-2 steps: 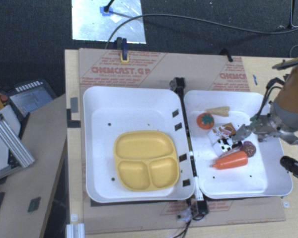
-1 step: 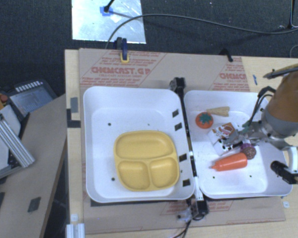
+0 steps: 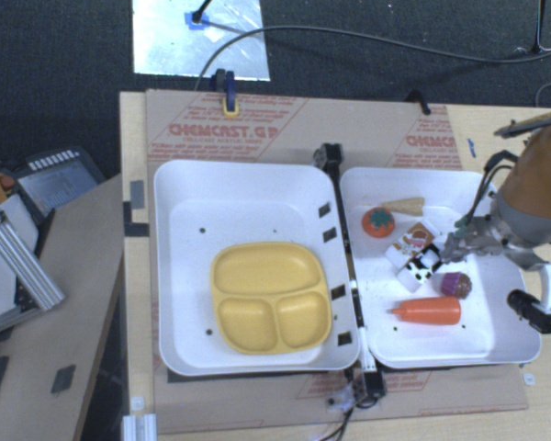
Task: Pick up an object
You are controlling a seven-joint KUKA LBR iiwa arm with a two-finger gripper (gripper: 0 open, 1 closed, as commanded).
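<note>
Across the fixed overhead view, we are looking down on a table (image 3: 285, 118) carrying two shallow white bins side by side. We are seeing the left bin (image 3: 179, 246) holding a yellow divided tray (image 3: 271, 295), its three compartments facing up.

We are finding the loose things in the right bin (image 3: 505, 338). An orange carrot (image 3: 429, 311) is lying near the front of that bin, its long axis running left to right, with the narrow tip pointing toward the divider between the bins. A small purple piece (image 3: 455, 284) is sitting just above the carrot's thick end. A white box with printed patches (image 3: 414, 254) is lying tilted, its long axis running diagonally from lower left to upper right. A round red-orange toy with a green top (image 3: 378, 222) is resting further back, and a tan wedge (image 3: 402, 207) is lying just behind it, pointing left.

We are watching the arm (image 3: 537, 186) reaching in from the right, its gripper (image 3: 459, 244) hanging low over the bin, just right of the white box and just above the purple piece, with the carrot a little further forward. We are unable to tell how the gripper is set, since it is dark, blurred and merging with the box's black patches. Part of the arm is being cut off at the right edge.
</note>
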